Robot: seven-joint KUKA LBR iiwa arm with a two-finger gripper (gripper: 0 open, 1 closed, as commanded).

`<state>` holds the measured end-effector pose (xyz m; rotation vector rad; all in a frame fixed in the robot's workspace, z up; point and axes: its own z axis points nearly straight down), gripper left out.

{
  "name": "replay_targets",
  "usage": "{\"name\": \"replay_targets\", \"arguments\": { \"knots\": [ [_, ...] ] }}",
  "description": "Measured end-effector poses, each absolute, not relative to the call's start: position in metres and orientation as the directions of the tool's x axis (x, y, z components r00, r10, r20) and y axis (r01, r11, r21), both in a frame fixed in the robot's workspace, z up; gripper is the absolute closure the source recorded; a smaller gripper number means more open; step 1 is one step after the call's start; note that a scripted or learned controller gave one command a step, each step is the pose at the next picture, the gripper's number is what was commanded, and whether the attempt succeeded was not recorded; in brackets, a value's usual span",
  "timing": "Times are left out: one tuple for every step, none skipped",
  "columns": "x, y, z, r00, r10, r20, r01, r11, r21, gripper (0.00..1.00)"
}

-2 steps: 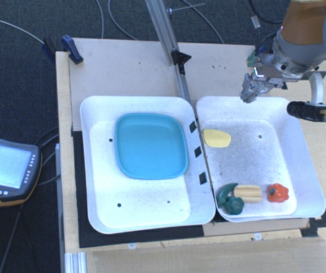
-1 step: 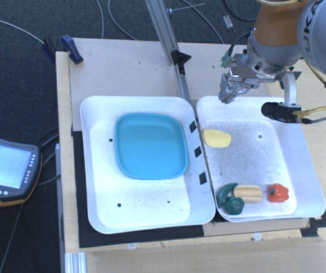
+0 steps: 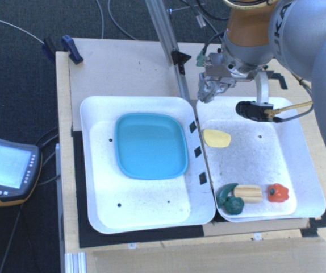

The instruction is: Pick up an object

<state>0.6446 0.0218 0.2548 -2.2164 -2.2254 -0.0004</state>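
Tool (image 3: 207,90) hanging over the far edge of the right bin (image 3: 299,152), gripping nothing that can be seen.
Whether it is spread or pressed together cannot be told. A yellow piece (image 3: 216,138) is lying near the bin's left wall, just below the tool and apart from it; a green item (image 3: 230,198), a tan block (image 3: 247,193) and a red pepper (image 3: 277,193) are sitting along the near edge. A blue plate (image 3: 151,145) is resting in the left bin (image 3: 97,169).
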Motion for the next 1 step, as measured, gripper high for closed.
{"name": "replay_targets", "arguments": {
  "knots": [
    [0.6411,0.0793,0.2542,-0.005,1.000,0.002,1.000,0.005,0.000,1.00]
  ]
}}
